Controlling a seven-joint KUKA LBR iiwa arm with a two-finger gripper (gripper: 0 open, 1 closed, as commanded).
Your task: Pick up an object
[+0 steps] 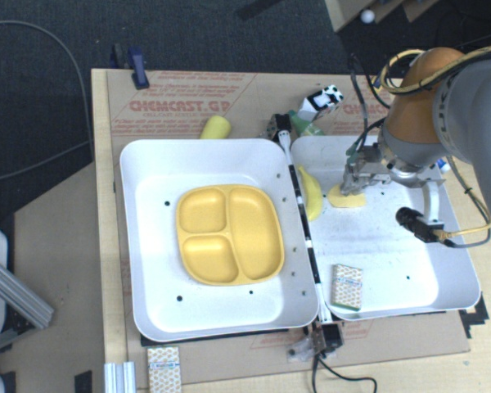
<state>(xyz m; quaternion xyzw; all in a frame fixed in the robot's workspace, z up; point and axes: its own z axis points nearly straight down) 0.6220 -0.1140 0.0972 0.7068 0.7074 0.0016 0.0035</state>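
Over the right bin, the gripper hangs directly above a small pale yellow piece lying flat near the bin's back-left corner, its long axis running left-right, though I cannot tell how the gripper is set.

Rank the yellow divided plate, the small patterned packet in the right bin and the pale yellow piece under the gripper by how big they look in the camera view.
1. Yellow divided plate, by far the largest.
2. Patterned packet.
3. Pale yellow piece, partly hidden by the gripper, so its place against the packet is unsure.
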